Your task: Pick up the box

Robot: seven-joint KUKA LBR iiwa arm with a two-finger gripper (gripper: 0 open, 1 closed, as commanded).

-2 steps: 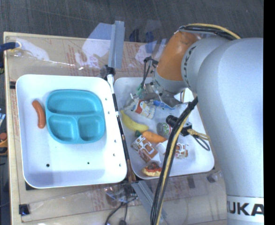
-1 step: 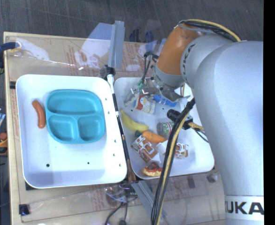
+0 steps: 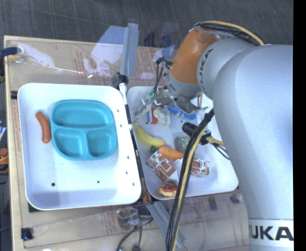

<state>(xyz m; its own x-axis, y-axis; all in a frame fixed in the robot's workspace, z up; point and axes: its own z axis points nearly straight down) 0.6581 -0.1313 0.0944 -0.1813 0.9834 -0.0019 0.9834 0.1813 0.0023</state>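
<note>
The claw (image 3: 161, 101) hangs low in the right bin (image 3: 223, 179), at its far end; how far open it is cannot be told. Just beside it lies the box (image 3: 160, 116), above a banana (image 3: 146, 136) and a carrot (image 3: 169, 152). The left bin (image 3: 33, 184) bears a blue tray (image 3: 84, 128) and a sausage (image 3: 43, 126).

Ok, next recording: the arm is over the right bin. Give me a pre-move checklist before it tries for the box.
1. Gripper over the right bin: ok.
2. Box identified: cannot tell; two patterned packages and and a carton all look like candidates.
3. Carton directly below the gripper: ok.
4. Clutter near target: not ok; banana and carrot lie close.
5. Anything held now: cannot tell.
6. Left bin holds the blue tray and sausage, away from the arm: ok.
</note>
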